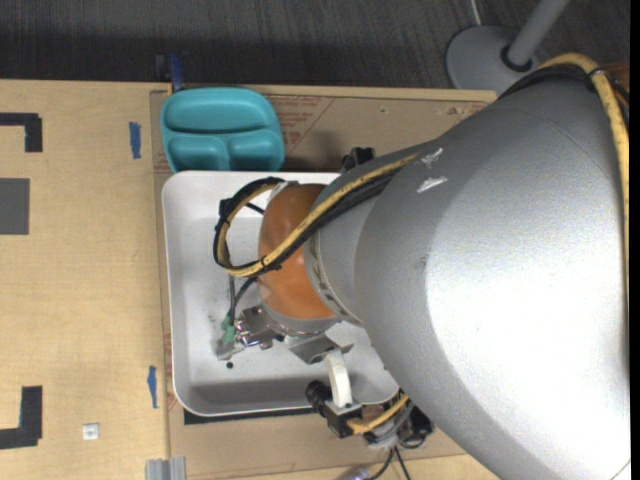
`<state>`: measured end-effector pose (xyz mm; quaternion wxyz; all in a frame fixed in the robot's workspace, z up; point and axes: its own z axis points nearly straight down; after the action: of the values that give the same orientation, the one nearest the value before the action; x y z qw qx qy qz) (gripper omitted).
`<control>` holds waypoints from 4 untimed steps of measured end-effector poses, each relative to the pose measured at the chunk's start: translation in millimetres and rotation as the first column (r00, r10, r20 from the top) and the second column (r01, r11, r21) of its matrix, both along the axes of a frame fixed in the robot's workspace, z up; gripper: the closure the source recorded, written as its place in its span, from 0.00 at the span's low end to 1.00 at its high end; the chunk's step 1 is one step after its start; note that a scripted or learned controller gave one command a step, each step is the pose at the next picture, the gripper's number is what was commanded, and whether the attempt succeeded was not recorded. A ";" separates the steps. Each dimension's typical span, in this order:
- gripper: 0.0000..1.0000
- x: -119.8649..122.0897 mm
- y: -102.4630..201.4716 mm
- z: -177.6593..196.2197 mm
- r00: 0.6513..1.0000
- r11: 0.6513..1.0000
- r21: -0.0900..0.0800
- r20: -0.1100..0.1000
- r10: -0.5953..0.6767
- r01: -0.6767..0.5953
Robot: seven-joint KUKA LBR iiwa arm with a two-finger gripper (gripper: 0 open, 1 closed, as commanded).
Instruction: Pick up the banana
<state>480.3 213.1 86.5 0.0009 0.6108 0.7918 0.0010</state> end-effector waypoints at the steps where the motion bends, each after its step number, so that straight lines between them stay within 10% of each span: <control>1: 0.00 55.8 5.3 45.1 0.990 0.990 -0.001 -0.003 -0.142 0.142; 2: 0.00 24.5 -83.9 132.0 0.968 0.968 -0.001 -0.002 -0.249 0.249; 3: 0.00 0.2 -7.9 35.1 0.943 0.943 -0.002 -0.006 -0.334 0.334; 4: 0.00 -1.9 11.3 8.6 0.707 0.707 -0.002 -0.004 -0.707 0.707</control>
<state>478.4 224.3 95.1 -0.0004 0.8673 0.4977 -0.0011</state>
